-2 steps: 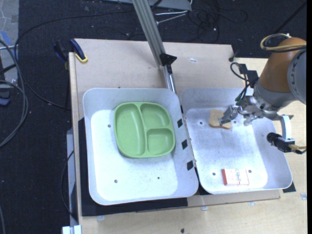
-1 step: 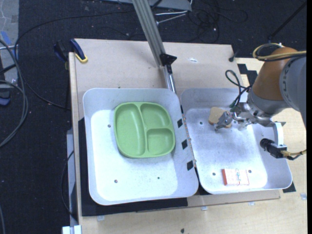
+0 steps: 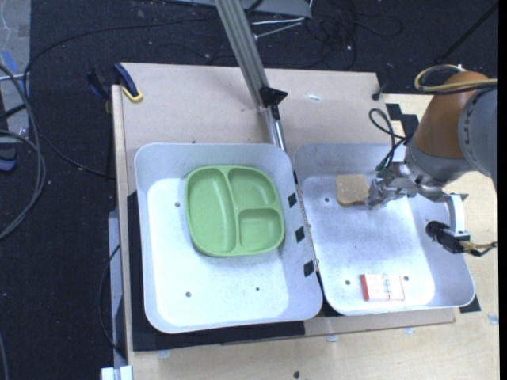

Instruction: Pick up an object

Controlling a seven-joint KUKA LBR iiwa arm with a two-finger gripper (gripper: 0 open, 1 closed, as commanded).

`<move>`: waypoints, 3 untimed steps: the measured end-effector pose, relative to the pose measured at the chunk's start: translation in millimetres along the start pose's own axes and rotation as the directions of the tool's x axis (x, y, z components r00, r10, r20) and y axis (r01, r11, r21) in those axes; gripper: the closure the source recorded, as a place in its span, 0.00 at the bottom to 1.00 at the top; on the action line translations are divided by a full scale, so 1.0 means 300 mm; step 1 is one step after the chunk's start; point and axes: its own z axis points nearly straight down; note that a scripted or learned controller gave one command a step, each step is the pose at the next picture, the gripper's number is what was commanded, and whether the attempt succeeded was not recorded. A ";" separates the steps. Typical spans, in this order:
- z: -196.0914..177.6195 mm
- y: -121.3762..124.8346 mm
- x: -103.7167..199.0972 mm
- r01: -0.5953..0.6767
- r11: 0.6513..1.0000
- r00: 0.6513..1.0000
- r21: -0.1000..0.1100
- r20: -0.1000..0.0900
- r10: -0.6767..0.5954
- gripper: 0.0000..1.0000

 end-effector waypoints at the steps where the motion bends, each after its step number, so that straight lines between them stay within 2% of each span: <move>1: -0.182 0.037 -0.019 0.002 1.000 1.000 -0.005 0.001 -0.002 1.00; 2: -0.363 0.043 -0.020 0.002 1.000 1.000 -0.005 0.001 -0.002 1.00; 3: -0.364 0.025 0.173 0.007 1.000 1.000 0.002 -0.004 -0.007 1.00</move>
